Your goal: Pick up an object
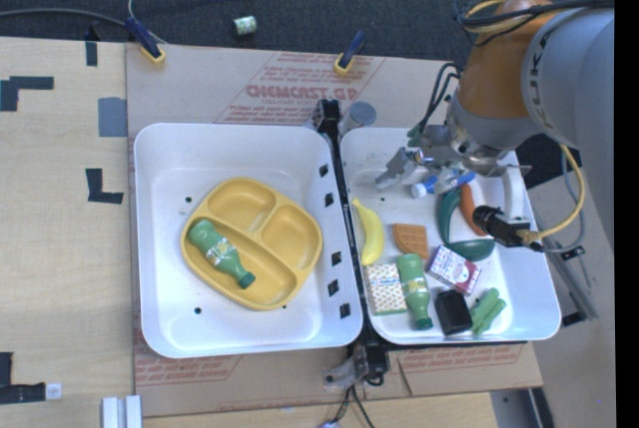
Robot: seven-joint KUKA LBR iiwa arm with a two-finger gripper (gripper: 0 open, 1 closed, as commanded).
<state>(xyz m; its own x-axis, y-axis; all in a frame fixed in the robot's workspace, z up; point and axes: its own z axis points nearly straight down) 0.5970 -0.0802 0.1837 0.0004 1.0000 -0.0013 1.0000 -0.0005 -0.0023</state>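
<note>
The gripper (pixel 399 169) hovers over the right bin (pixel 544 311), upper right of frame; whether its jaws are released or clenched I cannot tell. Approach step, I judge: next it must descend onto one object, perhaps the banana (pixel 370 232).

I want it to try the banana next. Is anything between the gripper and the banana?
Nothing visible. The gripper hangs over the right bin's upper part, and the banana lies below and left of it by the divider, with bare white floor between. The cracker sits just right of the banana, apart from it.

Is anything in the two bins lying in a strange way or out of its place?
Only the green bottle in the left bin: it lies on its side across the yellow divided plate. The right bin's items are a loose jumble, nothing spilled.
</note>
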